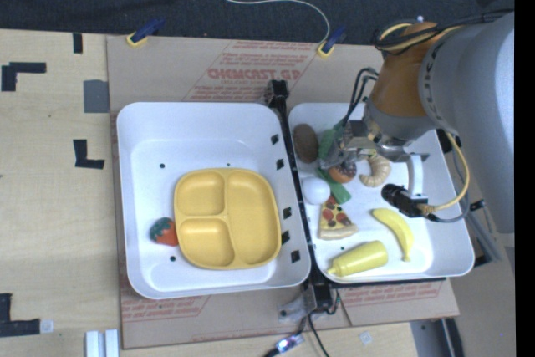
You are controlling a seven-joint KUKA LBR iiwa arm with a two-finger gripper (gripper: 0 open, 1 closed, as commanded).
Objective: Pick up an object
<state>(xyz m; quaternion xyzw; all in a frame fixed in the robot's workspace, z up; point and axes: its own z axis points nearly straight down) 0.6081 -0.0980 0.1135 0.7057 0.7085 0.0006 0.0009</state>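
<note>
Reaching in from the right, the arm covers much of the right bin, and the end effector sits low among toys, where I cannot tell its state. An orange-red item lies directly under it, partly hidden and hard to identify. A brown oval sits just left. Below lie one white ball, one pizza slice, one banana and one yellow bottle. One croissant sits just right. Far left, the other bin holds one yellow divided plate and one strawberry.
</note>
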